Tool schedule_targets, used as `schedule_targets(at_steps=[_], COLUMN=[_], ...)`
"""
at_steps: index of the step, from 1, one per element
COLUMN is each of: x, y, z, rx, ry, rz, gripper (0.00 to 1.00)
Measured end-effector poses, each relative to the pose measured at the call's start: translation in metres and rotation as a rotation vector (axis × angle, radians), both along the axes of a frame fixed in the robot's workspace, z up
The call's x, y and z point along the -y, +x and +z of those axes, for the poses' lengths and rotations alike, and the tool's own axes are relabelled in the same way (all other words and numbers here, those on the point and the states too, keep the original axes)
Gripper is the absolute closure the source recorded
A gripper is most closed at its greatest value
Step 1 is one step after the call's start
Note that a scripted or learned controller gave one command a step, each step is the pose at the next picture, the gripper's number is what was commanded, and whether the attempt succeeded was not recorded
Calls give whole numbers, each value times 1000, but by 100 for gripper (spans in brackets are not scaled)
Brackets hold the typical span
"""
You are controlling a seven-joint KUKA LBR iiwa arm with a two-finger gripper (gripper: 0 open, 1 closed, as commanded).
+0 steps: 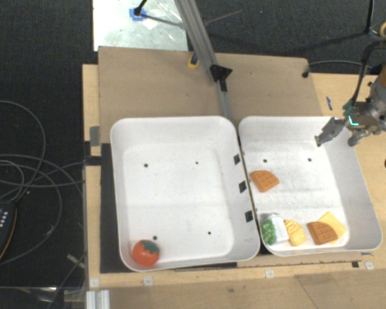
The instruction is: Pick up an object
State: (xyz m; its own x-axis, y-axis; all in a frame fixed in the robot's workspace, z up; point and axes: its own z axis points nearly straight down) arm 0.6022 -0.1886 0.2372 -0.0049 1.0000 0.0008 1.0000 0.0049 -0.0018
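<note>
Grey two-finger end effector (336,134) hovered over far right edge of right white bin (347,172), fingers apart, holding nothing. Orange waffle-like wedge (265,181) lay mid-bin, apart from near-edge cluster: best target. Advised centring above, descending straight, closing across narrow sides.

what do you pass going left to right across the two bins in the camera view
tomato in the left bin → green and white item in the right bin, with the orange wedge farther back at about the same place → yellow piece → waffle-like piece → gripper
</note>
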Motion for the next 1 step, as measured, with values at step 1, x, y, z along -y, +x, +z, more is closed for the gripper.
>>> schedule_targets(at_steps=[1], x=[0], y=[1], z=[2], rx=[3], ry=[-1], rz=[1], gripper=[0])
